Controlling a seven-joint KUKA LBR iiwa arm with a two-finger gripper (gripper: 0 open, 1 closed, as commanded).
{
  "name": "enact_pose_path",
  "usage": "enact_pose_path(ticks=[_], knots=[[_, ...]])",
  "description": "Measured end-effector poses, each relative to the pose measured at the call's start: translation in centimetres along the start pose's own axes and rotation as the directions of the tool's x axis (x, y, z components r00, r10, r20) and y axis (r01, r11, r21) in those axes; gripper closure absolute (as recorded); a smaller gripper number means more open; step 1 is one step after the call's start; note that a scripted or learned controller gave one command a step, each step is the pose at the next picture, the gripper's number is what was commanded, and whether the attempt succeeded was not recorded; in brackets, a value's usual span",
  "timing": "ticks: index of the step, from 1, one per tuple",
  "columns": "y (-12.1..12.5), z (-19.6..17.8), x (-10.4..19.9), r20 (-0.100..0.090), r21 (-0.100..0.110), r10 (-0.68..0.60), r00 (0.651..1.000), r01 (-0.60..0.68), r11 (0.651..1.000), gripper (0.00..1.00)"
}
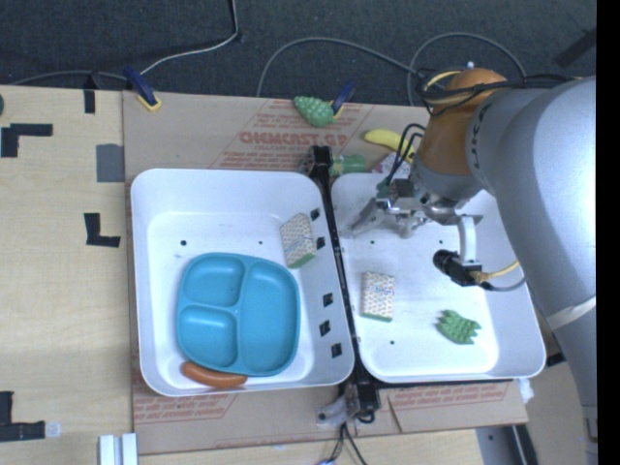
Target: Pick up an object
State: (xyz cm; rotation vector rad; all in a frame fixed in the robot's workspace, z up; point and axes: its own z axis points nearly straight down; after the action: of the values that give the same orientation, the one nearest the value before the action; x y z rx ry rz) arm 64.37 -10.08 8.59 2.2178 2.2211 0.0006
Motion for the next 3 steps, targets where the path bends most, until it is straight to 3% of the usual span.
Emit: enact_pose_path(ticks=[1,2,3], knots=[[2.5,0.1,0.3,-0.001,0.000,-0.001,1.000,0.001,1.000,0.00],[0.4,0.0,0.6,0.000,0.000,0.001,1.000,-0.001,1.000,0.00],[2.5,0.1,0.0,-0.001,0.000,-0.001,1.000,0.001,1.000,0.00]])
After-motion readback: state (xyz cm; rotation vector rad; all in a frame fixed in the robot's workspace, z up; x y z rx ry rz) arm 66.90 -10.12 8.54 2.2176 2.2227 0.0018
